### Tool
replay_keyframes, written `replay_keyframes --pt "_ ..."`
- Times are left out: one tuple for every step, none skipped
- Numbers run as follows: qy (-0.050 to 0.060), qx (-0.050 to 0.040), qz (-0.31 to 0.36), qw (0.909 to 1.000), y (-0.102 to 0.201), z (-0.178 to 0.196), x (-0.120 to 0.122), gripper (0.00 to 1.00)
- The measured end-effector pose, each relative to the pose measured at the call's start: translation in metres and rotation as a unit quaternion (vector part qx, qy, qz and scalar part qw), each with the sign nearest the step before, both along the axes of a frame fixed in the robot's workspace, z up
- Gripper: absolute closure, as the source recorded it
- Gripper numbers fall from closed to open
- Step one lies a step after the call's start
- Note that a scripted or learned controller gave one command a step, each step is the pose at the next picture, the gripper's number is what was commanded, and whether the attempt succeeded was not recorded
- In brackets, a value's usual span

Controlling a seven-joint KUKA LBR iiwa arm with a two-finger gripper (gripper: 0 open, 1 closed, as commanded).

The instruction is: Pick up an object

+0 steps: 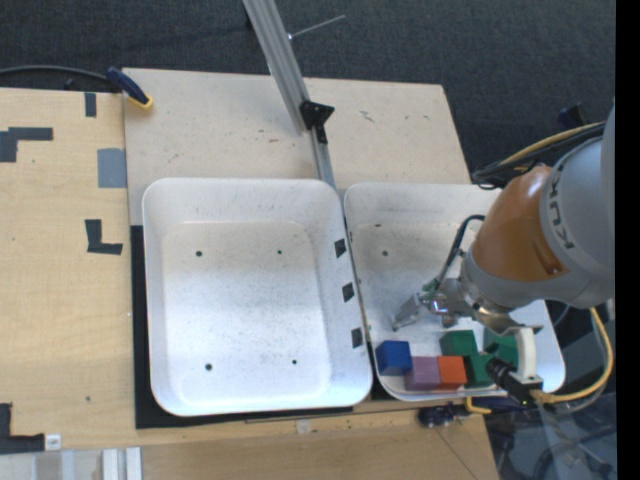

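Observation:
My gripper (413,306) hangs over the right bin (400,213), near its middle and above bare floor. Its fingers stand open with nothing between them. Several small blocks lie along the bin's front edge. A blue block (394,356) is nearest, just below and left of the gripper. Beside it sit a purple block (426,371) and an orange block (452,370). A green block (460,344) lies behind the orange one, and another green piece (500,354) is partly hidden under the arm.
The left bin (240,203) adjoins the right bin, their rims touching. A slanted metal pole (285,58) runs from the top of the view down to the bins' shared back corner. The bulky orange-banded wrist (515,238) covers the right bin's right side.

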State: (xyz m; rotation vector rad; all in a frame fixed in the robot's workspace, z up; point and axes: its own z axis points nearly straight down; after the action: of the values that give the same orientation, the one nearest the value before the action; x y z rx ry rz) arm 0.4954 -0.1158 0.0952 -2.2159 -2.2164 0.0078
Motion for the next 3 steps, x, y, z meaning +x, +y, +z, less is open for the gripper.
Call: replay_keyframes --pt "-0.002 0.0002 0.001 1.0 0.001 0.013 0.001 1.0" --pt "-0.007 -0.0014 0.0 1.0 -0.001 0.075 0.003 1.0" --pt "-0.007 -0.0016 0.001 1.0 0.0 0.135 -0.003 1.0"
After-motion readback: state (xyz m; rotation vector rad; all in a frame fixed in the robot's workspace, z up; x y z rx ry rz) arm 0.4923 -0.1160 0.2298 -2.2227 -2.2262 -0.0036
